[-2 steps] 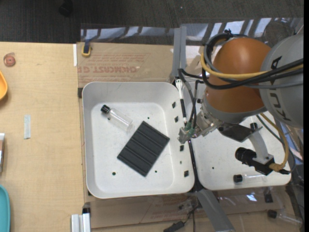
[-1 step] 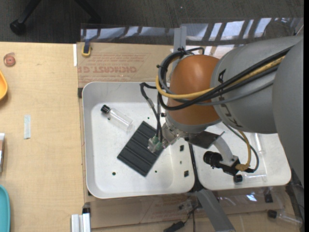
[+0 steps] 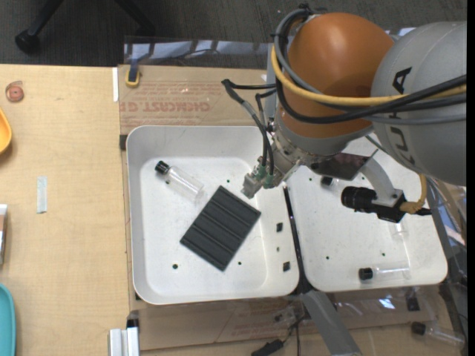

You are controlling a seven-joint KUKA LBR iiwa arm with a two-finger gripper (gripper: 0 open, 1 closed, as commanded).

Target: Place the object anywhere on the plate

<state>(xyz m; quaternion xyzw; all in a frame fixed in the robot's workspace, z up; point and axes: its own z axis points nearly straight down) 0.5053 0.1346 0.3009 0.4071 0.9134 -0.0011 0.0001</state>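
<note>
The gripper (image 3: pixel 255 183) hangs just off the dark ribbed plate (image 3: pixel 220 228), at its far right corner, and whether it is parted or closed I can't tell, the tip is too small and shadowed. Nothing shows clearly in its grasp. The likeliest object, a clear vial (image 3: pixel 179 178) with a black cap, lies up and left of the plate, apart from it, on the floor of the left bin (image 3: pixel 141 221). The risks as I judge them: the round vial rolls off the ribs once released, or the tip clips the plate's corner and shoves it aside.
</note>
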